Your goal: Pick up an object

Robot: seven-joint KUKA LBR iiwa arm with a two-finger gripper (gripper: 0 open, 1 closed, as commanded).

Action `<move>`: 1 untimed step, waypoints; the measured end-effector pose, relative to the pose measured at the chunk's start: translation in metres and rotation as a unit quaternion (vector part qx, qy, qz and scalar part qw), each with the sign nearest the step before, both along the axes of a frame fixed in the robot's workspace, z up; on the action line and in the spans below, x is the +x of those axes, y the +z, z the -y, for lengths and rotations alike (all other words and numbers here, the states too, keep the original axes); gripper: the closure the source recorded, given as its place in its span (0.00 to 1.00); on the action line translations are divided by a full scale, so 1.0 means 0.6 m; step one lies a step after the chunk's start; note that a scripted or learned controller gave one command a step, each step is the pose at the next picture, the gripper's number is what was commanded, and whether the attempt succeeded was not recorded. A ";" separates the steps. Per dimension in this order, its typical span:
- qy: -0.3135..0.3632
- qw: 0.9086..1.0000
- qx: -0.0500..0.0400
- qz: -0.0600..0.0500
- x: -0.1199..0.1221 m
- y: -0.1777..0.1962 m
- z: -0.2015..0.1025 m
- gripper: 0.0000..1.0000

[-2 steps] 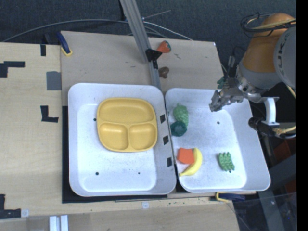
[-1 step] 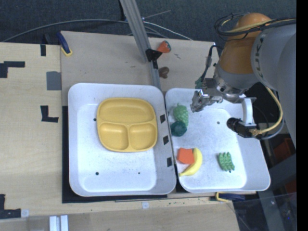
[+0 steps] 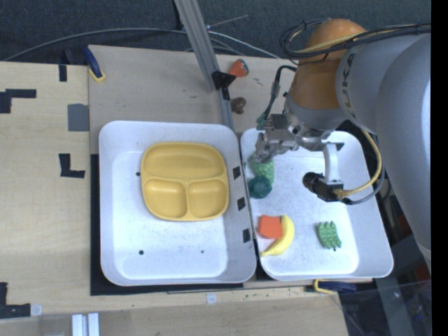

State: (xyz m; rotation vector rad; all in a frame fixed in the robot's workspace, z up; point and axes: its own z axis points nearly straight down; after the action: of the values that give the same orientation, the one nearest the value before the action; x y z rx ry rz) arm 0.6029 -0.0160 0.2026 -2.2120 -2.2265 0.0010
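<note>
My gripper [image 3: 269, 154] hangs over the left part of the right bin [image 3: 371, 257], close to its left wall. Directly under its tip lies a light green object [image 3: 264, 169], and a dark teal object [image 3: 260, 187] touches that one's near side. The gripper's body hides the top of the light green object, so contact cannot be judged. Nearer the front of the same bin lie an orange object [image 3: 269, 225], a yellow banana [image 3: 284, 239] curled against it, and a small green ridged object [image 3: 327, 234].
The left bin [image 3: 115, 257] holds a yellow divided plate [image 3: 185, 180]. A grey metal bar [image 3: 199, 33] slants down to the bins' shared back corner. A small orange object [image 3: 239, 67] and a brown one [image 3: 239, 104] lie on the bench behind the bins.
</note>
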 end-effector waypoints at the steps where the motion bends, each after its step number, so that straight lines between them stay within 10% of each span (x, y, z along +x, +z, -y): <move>1: 0.000 1.000 0.000 0.001 0.012 -0.007 -0.085 1.00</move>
State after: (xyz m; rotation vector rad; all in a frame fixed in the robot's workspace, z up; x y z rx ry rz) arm 0.6100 0.0352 0.1982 -2.2123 -2.2276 0.0002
